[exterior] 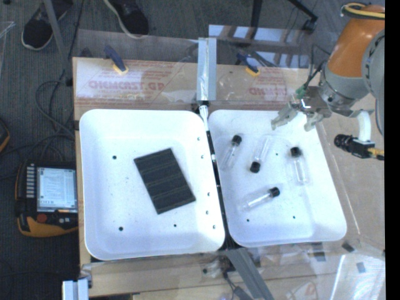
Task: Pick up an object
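Over the right bin's (325, 227) far right corner, pincer (296, 119) spread wide, grasping nothing. Just below and left of it, nearest vial (260, 154), long axis running toward the pincer, cap at the far end. Right beneath the pincer, another vial (298, 164), lying near-vertical in view.

Both bins, left bin (100, 136) & right bin (325, 217), are looking like smooth white plastic w/ a slight sheen, faintly speckled. Dark pad (164, 180) near the left bin's centre is looking matt black, ribbed in bands. Four vials in the right bin are showing clear glossy plastic or glass w/ matt black caps, e.g. vial (262, 197) toward its near edge. Bench (144, 83) at the far edge is looking like printed cardboard under glossy clear film. Arm's orange band (353, 49) is looking smooth, semi-gloss.
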`<state>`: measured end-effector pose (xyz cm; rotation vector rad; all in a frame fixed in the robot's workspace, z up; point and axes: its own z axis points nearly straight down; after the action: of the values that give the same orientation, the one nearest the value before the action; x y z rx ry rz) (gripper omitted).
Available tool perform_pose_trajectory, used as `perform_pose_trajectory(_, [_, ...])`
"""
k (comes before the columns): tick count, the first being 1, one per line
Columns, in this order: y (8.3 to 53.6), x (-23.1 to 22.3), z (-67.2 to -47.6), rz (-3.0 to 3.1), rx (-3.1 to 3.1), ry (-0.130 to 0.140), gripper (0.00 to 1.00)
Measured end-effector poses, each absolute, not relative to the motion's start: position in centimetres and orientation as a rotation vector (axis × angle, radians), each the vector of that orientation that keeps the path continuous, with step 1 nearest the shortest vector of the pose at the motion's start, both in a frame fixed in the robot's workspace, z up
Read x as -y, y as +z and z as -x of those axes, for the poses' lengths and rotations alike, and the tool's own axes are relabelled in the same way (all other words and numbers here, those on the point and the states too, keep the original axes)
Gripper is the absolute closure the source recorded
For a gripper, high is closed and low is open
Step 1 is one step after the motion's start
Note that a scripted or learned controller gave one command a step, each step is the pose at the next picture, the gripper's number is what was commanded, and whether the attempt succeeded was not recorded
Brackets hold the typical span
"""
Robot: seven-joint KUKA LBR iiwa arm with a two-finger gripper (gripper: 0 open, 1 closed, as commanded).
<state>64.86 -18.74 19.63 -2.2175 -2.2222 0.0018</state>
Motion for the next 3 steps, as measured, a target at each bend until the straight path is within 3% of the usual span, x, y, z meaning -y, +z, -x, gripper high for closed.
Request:
perform_pose_trajectory(1, [9.3, 15.0, -61.9, 2.163, 2.278, 0.002, 0.0])
perform_pose_trajectory(2, [9.0, 9.6, -61.9, 2.154, 2.302, -0.007, 0.0])
perform_pose_trajectory(3, [10.0, 9.6, -62.0, 2.156, 2.301, -0.012, 1.0])
